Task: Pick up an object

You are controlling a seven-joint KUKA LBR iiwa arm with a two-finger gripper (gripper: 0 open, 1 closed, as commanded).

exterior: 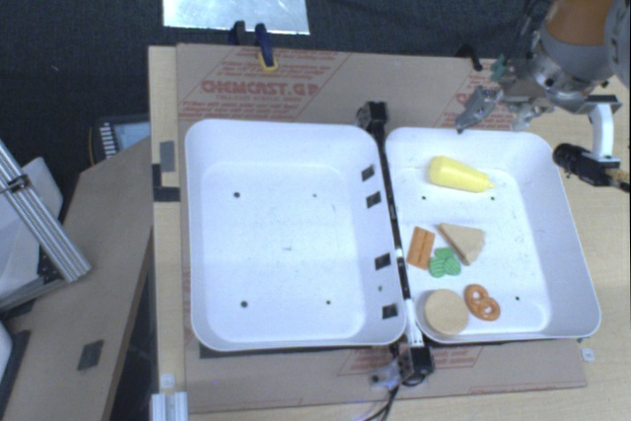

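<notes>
Camera view, from my seat: the left bin (286, 232) sits white on the table (99, 212); the right bin (552, 212) touches it along the black-clipped seam; inside I see an orange block (421, 247) beside a green piece (446, 263), a tan wedge (463, 241) just right of them, a yellow object (458, 175) nearer the far wall, a round tan disc (445, 312) at the near edge with a pretzel (481, 302) just beside it; the gripper (476, 110) hangs above the right bin's far rim, well apart from every object, and I cannot tell how wide its fingers stand; nothing shows between them.
</notes>
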